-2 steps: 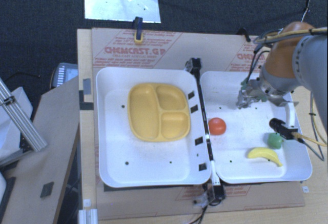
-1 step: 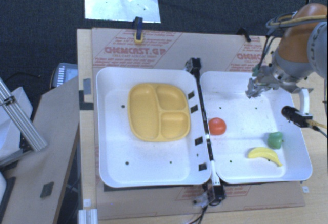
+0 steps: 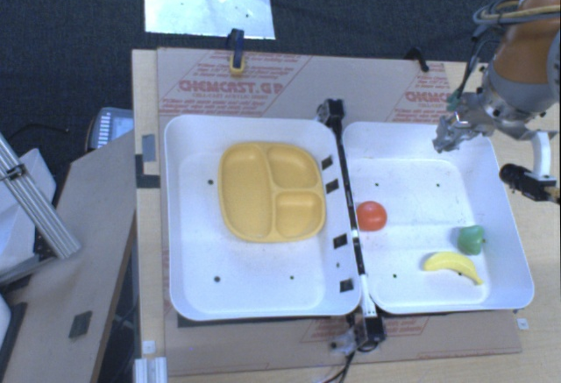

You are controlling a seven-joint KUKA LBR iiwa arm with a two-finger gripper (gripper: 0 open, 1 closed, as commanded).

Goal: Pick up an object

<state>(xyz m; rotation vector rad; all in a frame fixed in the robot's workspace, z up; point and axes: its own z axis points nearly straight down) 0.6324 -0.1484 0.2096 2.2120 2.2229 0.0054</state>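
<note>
White bins [image 3: 263, 307]; gripper [image 3: 449, 134] over rim

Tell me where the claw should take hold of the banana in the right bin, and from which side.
Grip the banana across its thick middle, coming straight down from above. It lies flat on the right bin floor, curved, with bare floor along both long sides, so fingers set across the narrow width should probably fit. The green fruit sits close behind it.
</note>
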